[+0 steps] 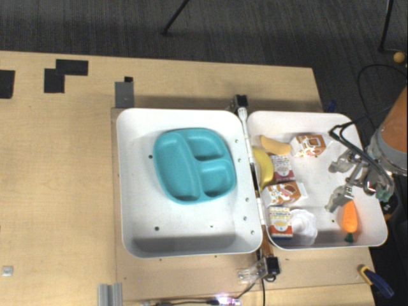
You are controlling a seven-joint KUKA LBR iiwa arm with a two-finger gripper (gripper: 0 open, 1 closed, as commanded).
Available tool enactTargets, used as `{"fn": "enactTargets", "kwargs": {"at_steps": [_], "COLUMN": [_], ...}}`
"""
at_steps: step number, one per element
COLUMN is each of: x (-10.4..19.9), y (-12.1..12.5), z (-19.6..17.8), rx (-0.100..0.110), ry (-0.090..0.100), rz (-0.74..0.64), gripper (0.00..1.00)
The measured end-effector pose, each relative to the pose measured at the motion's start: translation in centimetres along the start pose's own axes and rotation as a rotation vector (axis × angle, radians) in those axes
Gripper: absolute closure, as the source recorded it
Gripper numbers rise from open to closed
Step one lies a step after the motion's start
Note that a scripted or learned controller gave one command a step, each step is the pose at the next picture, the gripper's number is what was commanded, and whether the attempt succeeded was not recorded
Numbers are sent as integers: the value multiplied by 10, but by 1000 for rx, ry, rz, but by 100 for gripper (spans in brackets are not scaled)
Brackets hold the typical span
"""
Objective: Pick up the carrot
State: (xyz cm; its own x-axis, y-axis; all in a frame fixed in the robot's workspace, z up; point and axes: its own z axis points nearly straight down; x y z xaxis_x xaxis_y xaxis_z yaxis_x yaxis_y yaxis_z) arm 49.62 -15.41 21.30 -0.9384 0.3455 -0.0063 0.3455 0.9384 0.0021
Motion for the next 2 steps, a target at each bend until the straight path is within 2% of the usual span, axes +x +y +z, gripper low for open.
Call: {"fn": "enactTargets", "kwargs": {"at_steps": [1,2], "x": [-10,-12], "y": [-51,-50], "z": [95,126], "rx": [1,1], "ry": [1,-3], "rz": [-274,-423], "gripper": [0,0]}}
